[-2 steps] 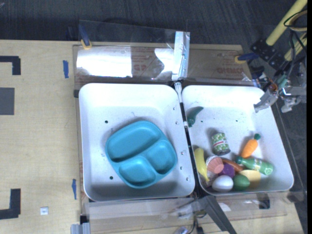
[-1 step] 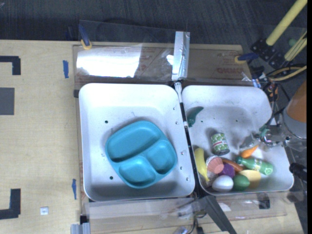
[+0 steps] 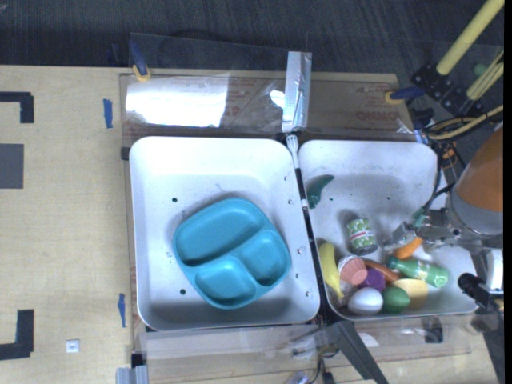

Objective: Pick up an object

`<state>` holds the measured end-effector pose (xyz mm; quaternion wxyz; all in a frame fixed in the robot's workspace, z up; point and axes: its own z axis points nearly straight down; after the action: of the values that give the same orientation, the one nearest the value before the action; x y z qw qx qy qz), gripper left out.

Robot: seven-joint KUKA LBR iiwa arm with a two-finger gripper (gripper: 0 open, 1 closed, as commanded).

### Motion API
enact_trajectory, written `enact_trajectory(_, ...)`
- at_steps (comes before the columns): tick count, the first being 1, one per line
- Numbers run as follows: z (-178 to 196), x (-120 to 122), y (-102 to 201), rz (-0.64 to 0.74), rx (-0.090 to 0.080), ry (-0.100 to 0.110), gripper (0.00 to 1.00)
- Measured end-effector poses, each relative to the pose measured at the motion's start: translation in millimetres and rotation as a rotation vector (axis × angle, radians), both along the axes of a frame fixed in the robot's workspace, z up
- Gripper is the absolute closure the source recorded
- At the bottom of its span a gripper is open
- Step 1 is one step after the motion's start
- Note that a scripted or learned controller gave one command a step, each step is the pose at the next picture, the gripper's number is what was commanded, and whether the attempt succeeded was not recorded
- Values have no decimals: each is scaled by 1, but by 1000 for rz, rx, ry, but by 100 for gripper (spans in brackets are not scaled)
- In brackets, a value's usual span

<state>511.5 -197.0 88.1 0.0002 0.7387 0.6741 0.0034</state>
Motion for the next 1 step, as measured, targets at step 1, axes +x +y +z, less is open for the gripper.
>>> enact_trajectory(1,7,-1,-2,-4,-3,3,100)
